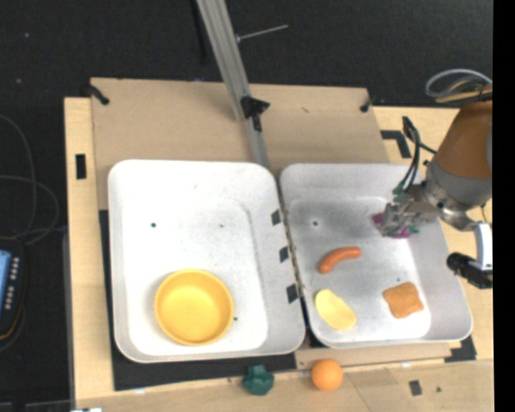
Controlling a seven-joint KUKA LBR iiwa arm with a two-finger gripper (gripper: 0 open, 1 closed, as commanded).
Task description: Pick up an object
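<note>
Gripper (401,221) sits low in right bin (360,187), upper right area, w/ a small purple thing (386,223) at its tips; can't tell if it's gripped. Hot dog (338,258) lies at 7 o'clock from the tips, apart. Orange block (402,299) at 6, yellow piece (335,309) further at 7.

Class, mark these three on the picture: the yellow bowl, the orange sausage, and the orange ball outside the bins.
Yellow bowl (194,305), camera view, inner floor of the bowl.
Orange sausage (338,258), camera view, its middle.
Orange ball (327,374), camera view, its centre.
</note>
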